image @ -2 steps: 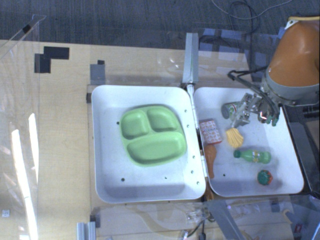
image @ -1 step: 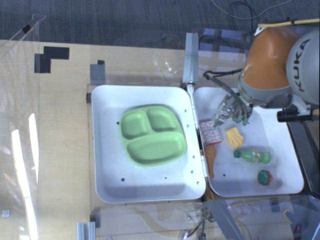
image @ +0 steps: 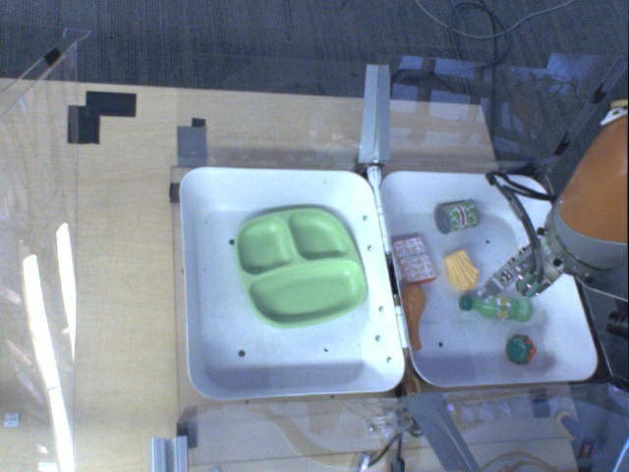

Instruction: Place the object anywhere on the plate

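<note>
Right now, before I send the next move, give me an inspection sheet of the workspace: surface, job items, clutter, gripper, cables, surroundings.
Surface: pale wooden bench bearing a left white bin and a right white bin side by side.
Job's things: green divided plate in the left bin, nothing on it; green bottle lying in the right bin, right by the gripper.
Clutter: in the right bin, a small can, a yellow block, a patterned card, a brown piece along its left wall, a green-and-red ball.
Gripper: gripper low over the bottle; grasp cannot be told.
Cables: black cable looped on the floor; more by the arm.
Surroundings: dark carpet, clear panel at left.
</note>
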Motion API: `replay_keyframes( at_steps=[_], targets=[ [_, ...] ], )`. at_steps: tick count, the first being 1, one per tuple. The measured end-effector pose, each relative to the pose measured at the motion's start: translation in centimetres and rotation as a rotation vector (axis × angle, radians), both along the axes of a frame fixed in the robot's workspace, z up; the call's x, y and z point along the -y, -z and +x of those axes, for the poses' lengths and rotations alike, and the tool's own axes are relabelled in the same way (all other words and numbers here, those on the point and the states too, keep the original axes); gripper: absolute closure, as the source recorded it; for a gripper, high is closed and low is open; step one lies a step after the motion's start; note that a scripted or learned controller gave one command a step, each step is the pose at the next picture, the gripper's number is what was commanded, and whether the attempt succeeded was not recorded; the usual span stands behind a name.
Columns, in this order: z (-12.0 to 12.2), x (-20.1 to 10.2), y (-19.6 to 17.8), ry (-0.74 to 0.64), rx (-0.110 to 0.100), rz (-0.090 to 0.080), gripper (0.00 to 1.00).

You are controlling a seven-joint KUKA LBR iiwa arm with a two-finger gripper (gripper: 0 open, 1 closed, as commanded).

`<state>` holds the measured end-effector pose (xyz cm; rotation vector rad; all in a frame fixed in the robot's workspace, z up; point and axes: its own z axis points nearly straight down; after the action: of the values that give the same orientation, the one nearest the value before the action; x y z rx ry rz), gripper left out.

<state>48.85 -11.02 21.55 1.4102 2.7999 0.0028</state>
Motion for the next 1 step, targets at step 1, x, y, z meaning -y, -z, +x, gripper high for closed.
replay_keyframes(
  at_steps=[1],
  targets=[
    [0.04,-4.73,3.03,-0.042,-0.001,0.001,1.0]
  ],
)
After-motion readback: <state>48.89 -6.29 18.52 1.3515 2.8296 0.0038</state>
